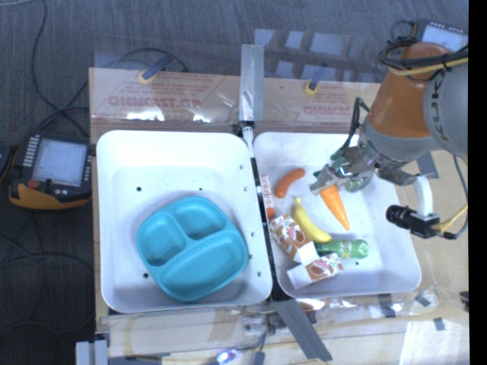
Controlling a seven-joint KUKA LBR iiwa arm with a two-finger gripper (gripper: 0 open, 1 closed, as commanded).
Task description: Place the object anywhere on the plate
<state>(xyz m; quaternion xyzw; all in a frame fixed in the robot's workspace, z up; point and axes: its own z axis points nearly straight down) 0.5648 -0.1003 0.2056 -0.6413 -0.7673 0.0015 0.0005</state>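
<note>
Blue three-compartment plastic plate sits in my left white bin. Over the right white bin, my two-finger gripper hangs touching the orange toy carrot's top; finger state I cannot tell. Yellow toy banana lies just beside the carrot.

Blue plastic plate with three compartments: lies flat in the left white bin, lower-centre left of frame, turned at a slant, compartments empty.

Orange plastic carrot: lies in the right white bin, centre right of frame, pointed end toward lower right, blunt end at upper left. Well apart from the plate.
</note>
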